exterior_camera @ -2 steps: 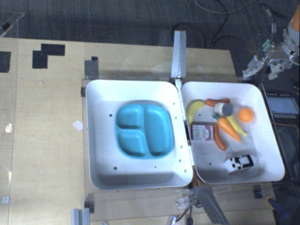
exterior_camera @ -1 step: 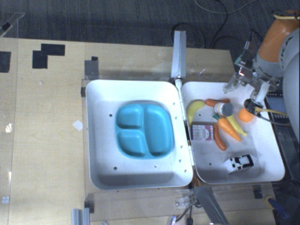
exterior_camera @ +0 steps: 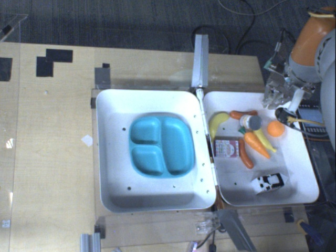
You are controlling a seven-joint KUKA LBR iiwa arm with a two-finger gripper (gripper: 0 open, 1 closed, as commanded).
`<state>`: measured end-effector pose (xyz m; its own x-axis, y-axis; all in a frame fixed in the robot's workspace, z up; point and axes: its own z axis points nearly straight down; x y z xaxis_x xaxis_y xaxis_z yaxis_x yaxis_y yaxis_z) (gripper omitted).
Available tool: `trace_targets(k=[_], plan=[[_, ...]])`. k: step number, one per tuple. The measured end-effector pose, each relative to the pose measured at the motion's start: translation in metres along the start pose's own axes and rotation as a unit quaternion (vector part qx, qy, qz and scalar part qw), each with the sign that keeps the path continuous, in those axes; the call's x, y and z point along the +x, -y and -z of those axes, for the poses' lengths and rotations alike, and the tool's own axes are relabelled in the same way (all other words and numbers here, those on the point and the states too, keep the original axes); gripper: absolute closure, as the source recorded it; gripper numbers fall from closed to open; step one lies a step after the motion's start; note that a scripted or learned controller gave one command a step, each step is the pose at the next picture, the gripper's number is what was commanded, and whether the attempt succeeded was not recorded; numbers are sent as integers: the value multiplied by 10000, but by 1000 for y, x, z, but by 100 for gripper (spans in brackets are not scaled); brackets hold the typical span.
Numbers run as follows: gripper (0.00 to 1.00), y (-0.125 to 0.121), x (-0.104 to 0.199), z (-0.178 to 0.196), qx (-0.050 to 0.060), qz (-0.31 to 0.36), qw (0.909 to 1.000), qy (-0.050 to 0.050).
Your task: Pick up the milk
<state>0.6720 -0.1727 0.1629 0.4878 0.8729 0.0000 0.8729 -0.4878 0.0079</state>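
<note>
The small black-and-white cow-patterned milk carton (exterior_camera: 270,182) lies on its side near the front edge of the right white plastic bin (exterior_camera: 307,190) — apart from the other toy foods, so easy to reach. The grey two-finger gripper (exterior_camera: 275,96) hovers over the bin's far corner; how wide it stands I cannot tell.

A blue divided plate (exterior_camera: 161,145) is lying in the left bin (exterior_camera: 113,193); carrots (exterior_camera: 257,143), an orange (exterior_camera: 275,128) and a lemon (exterior_camera: 219,122) are resting in the right bin (exterior_camera: 304,190).
</note>
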Motion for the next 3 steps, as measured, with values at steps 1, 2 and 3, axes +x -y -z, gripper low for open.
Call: trace_targets(k=[1, 2, 3], plan=[[100, 42, -28, 126, 0, 1218, 9926, -7], [100, 59, -60, 136, -4, 3775, 9260, -10], [100, 35, -58, 251, -29, 6387, 7695, 1]])
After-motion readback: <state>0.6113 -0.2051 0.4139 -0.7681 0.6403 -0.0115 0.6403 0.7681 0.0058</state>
